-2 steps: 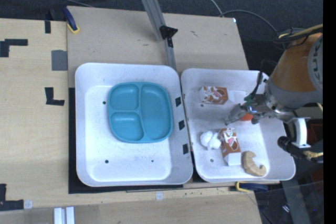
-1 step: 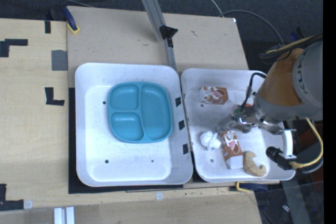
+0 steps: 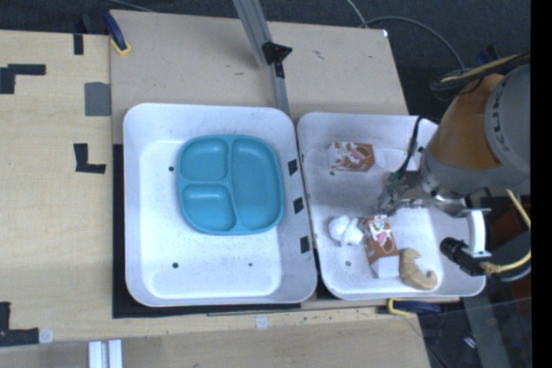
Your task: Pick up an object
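You had the tabletop (image 3: 52, 185) bare on the left, black tape marks on it. Next came the left bin (image 3: 151, 271), with a blue divided plate (image 3: 230, 184) lying flat in it, three compartments, nothing on them. A grey metal pole (image 3: 246, 0) slanted down from the top toward the gap between the bins. Then the right bin (image 3: 354, 127): a small red-and-white snack packet (image 3: 352, 156) sat near its upper left, well apart from the rest. Lower down, a white crumpled lump (image 3: 344, 230) was just beside a second red-and-white packet (image 3: 379, 239), and a tan pastry-like piece (image 3: 418, 270) lay at the lower right, touching or nearly touching that packet. Your hand (image 3: 392, 192) was low in the right bin, right above the second packet. Fingers were too dark and small, so you couldn't tell how far open they were or whether anything was gripped. The arm (image 3: 483, 142) came in from the right.
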